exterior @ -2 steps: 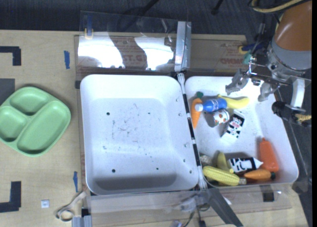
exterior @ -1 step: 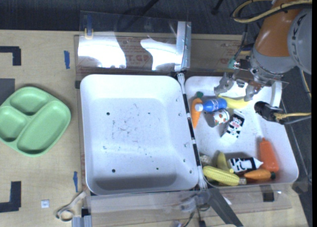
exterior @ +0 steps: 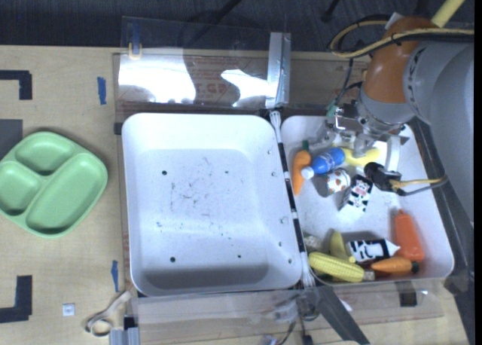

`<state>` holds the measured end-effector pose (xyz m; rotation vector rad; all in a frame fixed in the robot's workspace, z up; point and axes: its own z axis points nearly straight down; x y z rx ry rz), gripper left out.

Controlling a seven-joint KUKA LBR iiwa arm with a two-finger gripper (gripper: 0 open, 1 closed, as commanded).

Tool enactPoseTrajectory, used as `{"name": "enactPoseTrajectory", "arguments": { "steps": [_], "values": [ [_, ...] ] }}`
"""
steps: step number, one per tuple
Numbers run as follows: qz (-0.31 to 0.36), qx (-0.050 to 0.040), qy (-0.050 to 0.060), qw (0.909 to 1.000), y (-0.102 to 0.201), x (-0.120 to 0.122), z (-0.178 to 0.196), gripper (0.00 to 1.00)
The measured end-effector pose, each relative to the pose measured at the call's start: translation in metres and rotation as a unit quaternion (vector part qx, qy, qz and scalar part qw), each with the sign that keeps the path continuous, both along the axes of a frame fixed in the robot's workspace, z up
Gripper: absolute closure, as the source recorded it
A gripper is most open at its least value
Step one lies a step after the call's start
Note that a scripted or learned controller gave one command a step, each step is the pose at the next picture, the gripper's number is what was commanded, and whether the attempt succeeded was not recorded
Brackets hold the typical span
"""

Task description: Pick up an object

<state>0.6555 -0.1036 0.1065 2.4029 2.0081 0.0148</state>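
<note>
The gripper [exterior: 354,136] hangs low over the back of the right bin [exterior: 433,208], and I cannot tell what it is doing. Just under it lie a blue bottle [exterior: 325,163] and an orange carrot [exterior: 301,163]. More toys crowd the front edge, partly hiding each other. The left bin [exterior: 151,140] sits beside it

Toys crowded the right bin [exterior: 444,257]; the left bin [exterior: 203,193] sat beside it, a divided plate [exterior: 51,183] farther left on the tabletop [exterior: 60,276].
</note>
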Motion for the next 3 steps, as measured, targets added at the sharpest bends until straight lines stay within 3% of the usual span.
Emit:
{"name": "enactPoseTrajectory", "arguments": {
  "steps": [1,2,3],
  "values": [
    [0.131,-0.0011,0.004,0.9913,-0.008,0.013,-0.02,0.0],
    [0.131,-0.0013,0.002,0.9914,-0.008,0.014,-0.009,1.0],
    [0.131,-0.0013,0.002,0.9914,-0.008,0.014,-0.009,0.0]
  ]
}}
